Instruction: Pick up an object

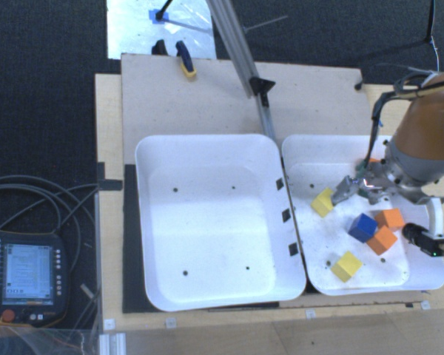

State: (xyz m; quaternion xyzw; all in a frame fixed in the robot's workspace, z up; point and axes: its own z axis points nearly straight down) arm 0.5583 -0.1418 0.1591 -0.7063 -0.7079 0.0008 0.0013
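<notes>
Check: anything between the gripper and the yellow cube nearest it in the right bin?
Nothing visible. The gripper sits just right of the yellow cube, with bare bin floor between. The blue cube and orange cubes lie off to the lower right.

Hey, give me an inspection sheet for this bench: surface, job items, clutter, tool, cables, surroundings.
Surface: brown bench bearing the left bin and the right bin side by side.
Job's things: in the right bin, two yellow cubes, a blue cube and two orange cubes.
Clutter: yellow-handled item at the bench's far edge.
Grippers: tool low over the right bin, next to the upper yellow cube; nothing seen between it.
Cables: black loops on the floor at left.
Surroundings: handheld control pendant, dark carpet.
</notes>
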